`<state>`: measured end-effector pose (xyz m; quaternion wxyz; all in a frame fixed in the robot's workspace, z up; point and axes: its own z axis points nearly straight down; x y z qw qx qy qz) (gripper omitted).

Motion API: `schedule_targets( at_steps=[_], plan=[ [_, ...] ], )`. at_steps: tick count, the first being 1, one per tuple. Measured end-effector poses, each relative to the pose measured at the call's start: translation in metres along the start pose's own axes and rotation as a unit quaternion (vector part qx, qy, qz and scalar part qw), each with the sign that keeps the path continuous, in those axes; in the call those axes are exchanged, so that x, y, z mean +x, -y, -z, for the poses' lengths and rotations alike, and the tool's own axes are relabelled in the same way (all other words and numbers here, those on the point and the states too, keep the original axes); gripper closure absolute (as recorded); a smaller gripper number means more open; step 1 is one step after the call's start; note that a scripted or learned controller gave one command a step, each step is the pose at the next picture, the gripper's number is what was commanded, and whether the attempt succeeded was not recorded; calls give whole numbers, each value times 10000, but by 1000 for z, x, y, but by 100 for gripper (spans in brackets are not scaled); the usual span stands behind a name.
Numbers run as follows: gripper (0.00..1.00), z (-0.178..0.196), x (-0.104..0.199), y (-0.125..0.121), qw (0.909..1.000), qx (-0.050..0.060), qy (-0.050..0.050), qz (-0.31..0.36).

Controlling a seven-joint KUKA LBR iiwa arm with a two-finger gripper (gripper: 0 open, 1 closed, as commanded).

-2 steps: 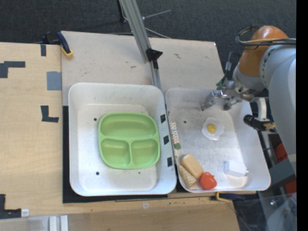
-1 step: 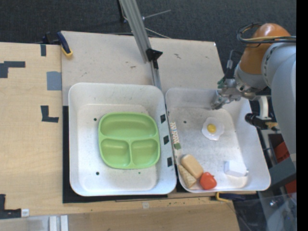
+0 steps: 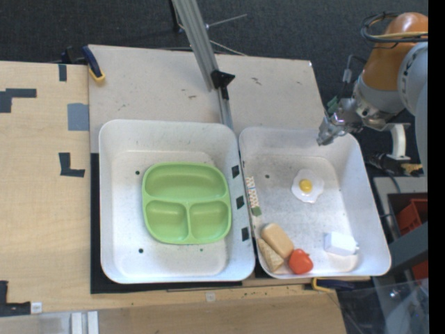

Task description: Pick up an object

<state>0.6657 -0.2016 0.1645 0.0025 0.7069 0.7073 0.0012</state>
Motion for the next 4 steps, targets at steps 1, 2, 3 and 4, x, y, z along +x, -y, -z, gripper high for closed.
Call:
schedule_targets(
  at_steps=[1, 2, 3, 4],
  plan=[
    [100, 62, -6, 1, 10000, 1, 1, 3],
    [100, 105, -6, 0, 10000, 1, -2, 6],
    [100, 93, 37, 22, 10000, 40, -15, 18],
    [100, 86, 96, 46, 10000, 43, -20, 29]
  ],
)
